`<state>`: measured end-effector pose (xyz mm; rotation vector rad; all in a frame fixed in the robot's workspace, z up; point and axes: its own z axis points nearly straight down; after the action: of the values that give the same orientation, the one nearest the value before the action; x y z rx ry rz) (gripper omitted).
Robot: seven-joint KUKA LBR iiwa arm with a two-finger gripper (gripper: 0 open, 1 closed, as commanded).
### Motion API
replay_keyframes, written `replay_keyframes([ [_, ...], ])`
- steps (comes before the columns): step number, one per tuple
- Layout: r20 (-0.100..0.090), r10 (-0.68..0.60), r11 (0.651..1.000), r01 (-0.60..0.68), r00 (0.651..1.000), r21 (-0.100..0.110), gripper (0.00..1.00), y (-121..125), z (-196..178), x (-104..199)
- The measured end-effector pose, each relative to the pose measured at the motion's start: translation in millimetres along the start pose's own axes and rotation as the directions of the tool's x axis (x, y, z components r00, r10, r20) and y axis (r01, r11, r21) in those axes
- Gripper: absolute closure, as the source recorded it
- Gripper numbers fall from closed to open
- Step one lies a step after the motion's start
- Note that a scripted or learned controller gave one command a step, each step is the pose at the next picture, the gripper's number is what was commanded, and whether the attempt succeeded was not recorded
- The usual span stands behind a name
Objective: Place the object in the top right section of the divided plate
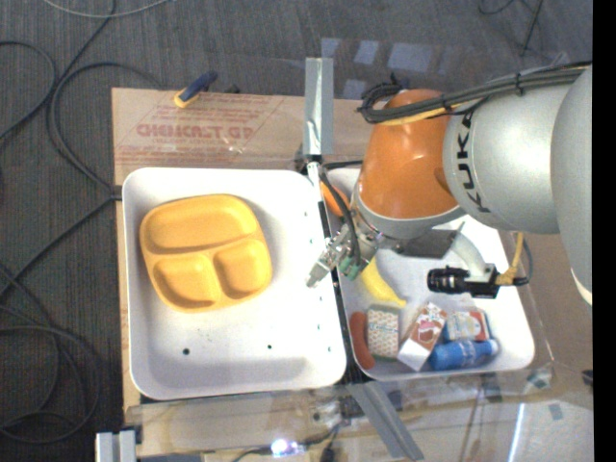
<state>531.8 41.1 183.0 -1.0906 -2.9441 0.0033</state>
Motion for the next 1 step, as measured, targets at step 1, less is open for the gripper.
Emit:
replay_keyframes([
  [1,0.002,-0.059,0.998,0.059,0.998,-0.003,1.00,93.7,-81.1,1.3],
])
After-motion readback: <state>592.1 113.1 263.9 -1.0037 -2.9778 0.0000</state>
